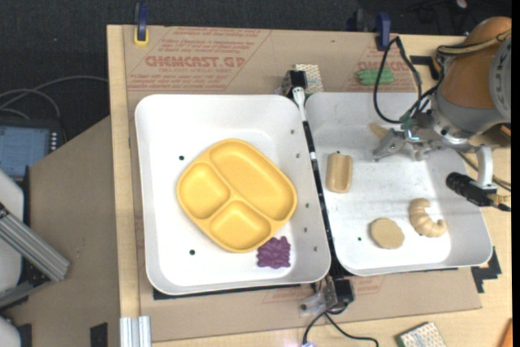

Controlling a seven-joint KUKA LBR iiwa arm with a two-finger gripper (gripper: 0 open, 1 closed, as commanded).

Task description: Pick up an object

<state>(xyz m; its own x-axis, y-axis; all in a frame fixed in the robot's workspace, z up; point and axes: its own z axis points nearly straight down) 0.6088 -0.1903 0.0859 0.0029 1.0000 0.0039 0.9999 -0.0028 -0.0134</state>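
Bright, even overhead light, soft shadows, perhaps slightly blurred.

The divided plate (pixel 236 195) lies in the left bin (pixel 154 175); bread roll (pixel 339 172), cookie (pixel 387 234), croissant (pixel 427 218) in the right bin (pixel 357 114).

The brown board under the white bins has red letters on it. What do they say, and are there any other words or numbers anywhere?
"CHEMCAST G.P": big red letters on the brown board, above the left bin.
Smaller red lines above and below that word: too blurred to read.
Faint red print on the board's front edge, below the bins: too blurred to read.
The yellow tray, the food pieces and the bins carry no words.
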